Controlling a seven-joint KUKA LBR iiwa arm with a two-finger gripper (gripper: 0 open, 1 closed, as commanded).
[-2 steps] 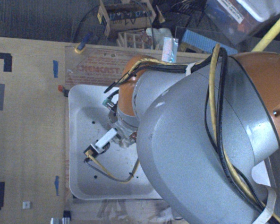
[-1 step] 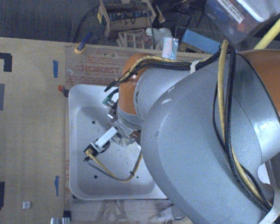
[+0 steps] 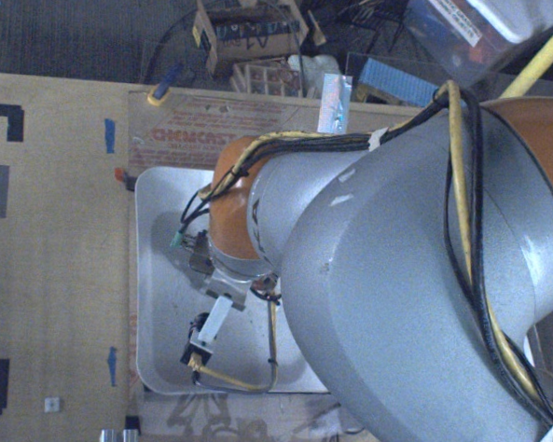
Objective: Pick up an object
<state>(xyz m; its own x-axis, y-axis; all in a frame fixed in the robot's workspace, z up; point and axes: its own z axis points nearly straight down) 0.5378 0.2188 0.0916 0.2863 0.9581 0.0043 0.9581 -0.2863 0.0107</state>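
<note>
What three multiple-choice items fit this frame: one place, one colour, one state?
1. The grey robot arm has its wrist: A over the shallow white bin; B beside the bin; C under the bin.
2. The band above the wrist is: A blue; B orange; C green.
3. The bin: A lies tipped on its side; B is upside down; C sits flat, open side up.
Key: 1 A, the wrist overlaps the bin's floor; 2 B, orange shows against the grey casing; 3 C, its floor and raised rim both show.
</note>
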